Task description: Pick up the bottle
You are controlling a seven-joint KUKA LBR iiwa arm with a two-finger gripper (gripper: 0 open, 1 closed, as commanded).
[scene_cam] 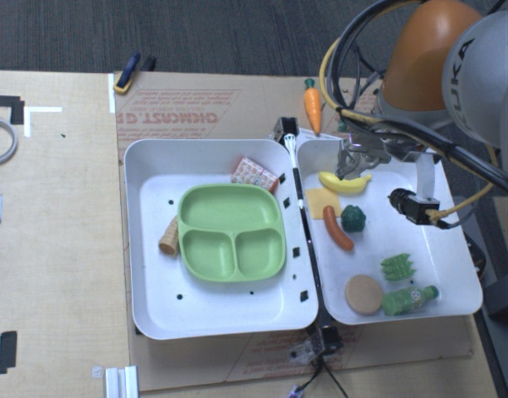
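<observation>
Green and lying on its side, the bottle [409,298] rests in the right bin [462,255], close to its near edge and near-right corner, with a tan disc [364,293] just beside it and a leafy green piece [397,265] just behind. White floor lies open along the right wall. The gripper [350,166] hangs at the far edge over the banana [345,182], well apart from the bottle; whether it grips cannot be told. A sausage [338,228], broccoli [352,218] and cheese [321,201] crowd the left side. The left bin [146,247] holds a green tray [232,230].
</observation>
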